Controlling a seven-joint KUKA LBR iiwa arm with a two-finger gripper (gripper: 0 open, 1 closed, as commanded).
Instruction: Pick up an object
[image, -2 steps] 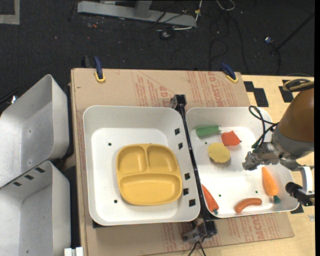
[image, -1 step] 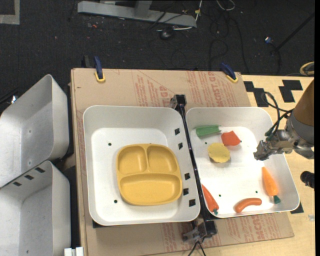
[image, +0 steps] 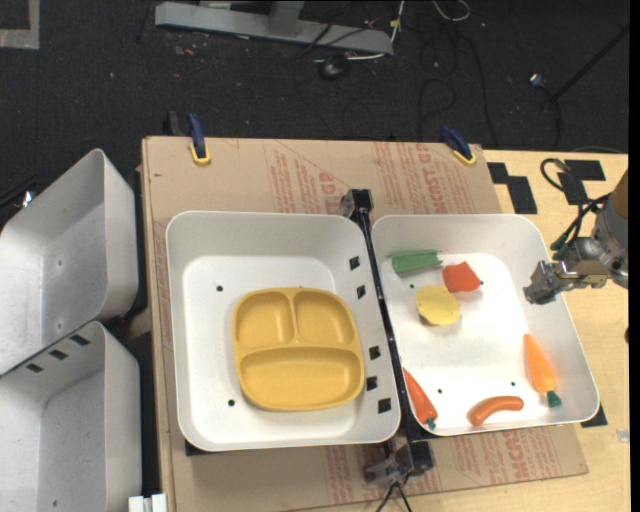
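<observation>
Nothing is picked yet. The gripper (image: 545, 283) hovers at the right bin's (image: 500, 232) right rim; whether its fingers are wide or narrow cannot be told. The orange carrot (image: 540, 366) lies below it, untouched.

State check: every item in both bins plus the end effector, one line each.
yellow divided plate: flat in left bin, nothing on it
green piece: lying flat, right bin
red piece: lying beside green piece
yellow round piece: lying mid-bin
two orange carrots: lying flat, apart
orange sausage: lying at near wall
end effector: at right rim, holding nothing
</observation>
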